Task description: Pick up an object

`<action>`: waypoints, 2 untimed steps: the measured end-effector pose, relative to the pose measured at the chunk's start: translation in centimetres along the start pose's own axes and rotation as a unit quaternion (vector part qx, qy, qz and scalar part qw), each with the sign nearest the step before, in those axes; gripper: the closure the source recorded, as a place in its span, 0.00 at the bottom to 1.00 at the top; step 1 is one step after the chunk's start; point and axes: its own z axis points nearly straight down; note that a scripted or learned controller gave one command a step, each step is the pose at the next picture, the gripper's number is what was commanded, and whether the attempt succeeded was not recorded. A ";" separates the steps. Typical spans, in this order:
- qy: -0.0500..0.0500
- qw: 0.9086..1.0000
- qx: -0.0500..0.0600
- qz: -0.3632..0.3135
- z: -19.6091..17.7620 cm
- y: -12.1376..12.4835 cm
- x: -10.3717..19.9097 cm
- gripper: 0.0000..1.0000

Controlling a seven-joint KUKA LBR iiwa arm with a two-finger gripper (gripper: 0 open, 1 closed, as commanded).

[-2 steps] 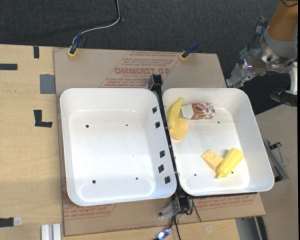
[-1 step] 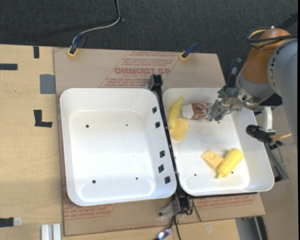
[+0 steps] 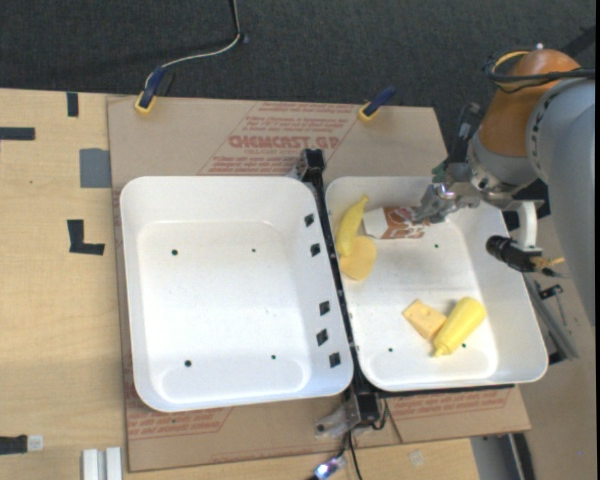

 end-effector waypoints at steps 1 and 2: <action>0.002 1.000 0.004 -0.001 0.4 -0.6 0.3 1.00; 0.001 1.000 0.001 0.000 0.4 -0.8 0.5 1.00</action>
